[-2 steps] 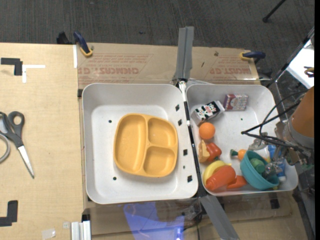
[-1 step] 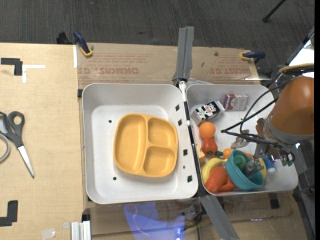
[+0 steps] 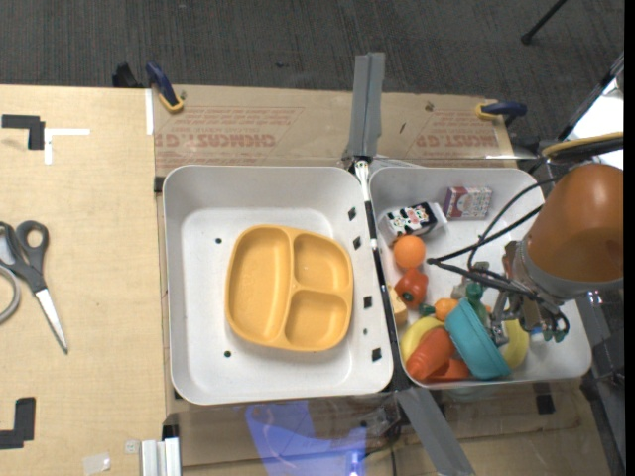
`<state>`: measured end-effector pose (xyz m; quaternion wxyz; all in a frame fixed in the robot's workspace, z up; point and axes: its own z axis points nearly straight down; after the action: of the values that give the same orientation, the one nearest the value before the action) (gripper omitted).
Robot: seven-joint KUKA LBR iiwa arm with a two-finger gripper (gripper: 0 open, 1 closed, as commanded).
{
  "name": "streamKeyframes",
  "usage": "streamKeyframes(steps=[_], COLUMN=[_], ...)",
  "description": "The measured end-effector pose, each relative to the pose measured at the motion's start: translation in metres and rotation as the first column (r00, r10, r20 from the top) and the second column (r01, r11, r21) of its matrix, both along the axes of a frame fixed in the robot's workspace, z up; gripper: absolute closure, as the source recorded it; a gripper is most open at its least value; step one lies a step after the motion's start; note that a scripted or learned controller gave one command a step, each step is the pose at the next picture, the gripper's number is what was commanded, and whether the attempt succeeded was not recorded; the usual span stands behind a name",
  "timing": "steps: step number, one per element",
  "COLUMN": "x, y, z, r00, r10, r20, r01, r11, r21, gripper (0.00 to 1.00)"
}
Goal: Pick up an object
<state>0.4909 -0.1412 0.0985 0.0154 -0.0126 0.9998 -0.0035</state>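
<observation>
Over right bin [image 3: 451, 178] – pincer [image 3: 496, 315] | arm-hidden, grip unreadable | teal bowl [image 3: 476, 345] beneath

- One fixed camera sits above the tabletop [image 3: 79, 266], looking down at a slant
- It stands far enough back to take in both white bins: the left bin [image 3: 189, 296] and the right bin [image 3: 516, 181]
- The arm [image 3: 585, 226] enters from the right edge, its tool [image 3: 516, 315] low over the right bin
- Dark floor [image 3: 248, 18] fills the top, beyond the tool
</observation>
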Motion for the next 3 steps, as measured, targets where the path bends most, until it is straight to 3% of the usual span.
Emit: streamKeyframes(steps=[1,2,3], x=[-0.0016,-0.0011,-0.0018], y=[0.0226,0.0175,0.0229], z=[0.0066,0.0030,0.0044], r00=[1.000,1.000,0.998], r10=[0.026,-0.022,-0.068], r20=[0.008,0.006,0.007], r01=[-0.025,0.022,0.068], r11=[1.000,1.000,0.997], r21=[-0.014,-0.006,-0.019], gripper=[0.00,0.00,0.00])
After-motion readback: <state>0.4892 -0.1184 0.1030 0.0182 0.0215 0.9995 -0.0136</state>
